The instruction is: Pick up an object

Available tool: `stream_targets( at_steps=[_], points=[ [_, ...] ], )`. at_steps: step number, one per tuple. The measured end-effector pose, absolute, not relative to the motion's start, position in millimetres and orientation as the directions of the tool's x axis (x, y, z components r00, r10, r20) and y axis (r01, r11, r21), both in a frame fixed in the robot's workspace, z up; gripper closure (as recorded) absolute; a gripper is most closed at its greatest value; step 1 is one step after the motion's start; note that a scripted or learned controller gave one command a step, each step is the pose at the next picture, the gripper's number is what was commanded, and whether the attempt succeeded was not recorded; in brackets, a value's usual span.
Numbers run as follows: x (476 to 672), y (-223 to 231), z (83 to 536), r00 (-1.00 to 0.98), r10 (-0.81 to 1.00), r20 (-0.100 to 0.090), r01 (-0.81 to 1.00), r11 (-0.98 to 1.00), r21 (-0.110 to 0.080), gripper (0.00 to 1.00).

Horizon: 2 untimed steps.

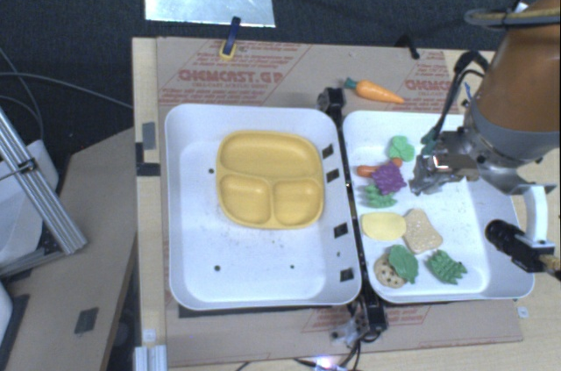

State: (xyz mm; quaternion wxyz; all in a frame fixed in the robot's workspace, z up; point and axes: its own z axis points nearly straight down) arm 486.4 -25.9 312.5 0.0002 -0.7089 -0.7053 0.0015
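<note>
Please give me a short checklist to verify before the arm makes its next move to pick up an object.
1. Hand over the right bin: ok.
2. Object close to hand: purple piece beside it: ok.
3. Object between fingers: cannot tell.
4. Crowding: purple piece touches green piece: not ok.
5. Carrot lies outside the bins: not ok.
6. Yellow tray in left bin, away from hand: ok.

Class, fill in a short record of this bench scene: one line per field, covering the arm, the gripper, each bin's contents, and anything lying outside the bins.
arm: reaches in from the right, over the right bin
gripper: low over right bin, beside the purple toy
left bin: yellow tray
right bin: toy foods, including cookie, bread, green leaf
outside bins: carrot behind the right bin
</note>
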Motion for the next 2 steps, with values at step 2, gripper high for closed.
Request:
stream_targets(
  at_steps=[2],
  points=[
    [488.2, 31.0, 363.1, -0.006, 1.0, 0.002, 1.0, 0.006, 0.014, 1.0]
  ],
)
